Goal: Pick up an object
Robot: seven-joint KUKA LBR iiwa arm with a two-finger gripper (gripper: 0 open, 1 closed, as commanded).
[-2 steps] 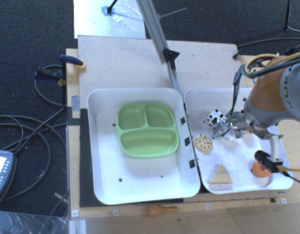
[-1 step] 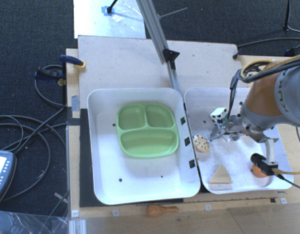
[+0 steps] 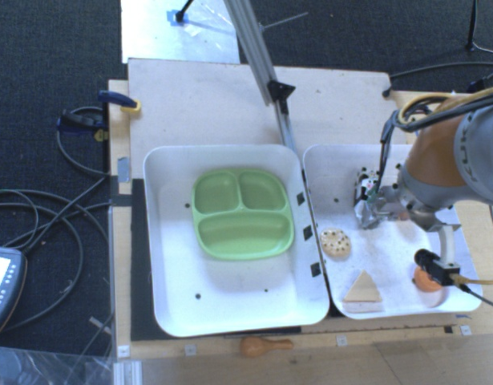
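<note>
From the camera above, the counter [image 3: 230,95] carries two shallow white plastic bins side by side. The left bin [image 3: 170,295] holds a light green plastic divided plate [image 3: 242,215] with three compartments, lying flat near its middle. In the right bin [image 3: 342,163], a round tan cookie with dark specks [image 3: 336,244] lies near the left wall, a tan triangular wedge like a sandwich half [image 3: 364,288] lies toward the near edge, and a small orange rounded object [image 3: 426,280] sits at the near right corner, partly covered by a black fitting. The grey arm with its orange band [image 3: 438,155] reaches in from the right, its pincer [image 3: 366,207] low over the right bin, above and right of the cookie; whether it is open or closed I cannot tell, and nothing shows in its grip. A brown spoon-like thing [image 3: 266,345] lies on the counter edge before the bins
</note>
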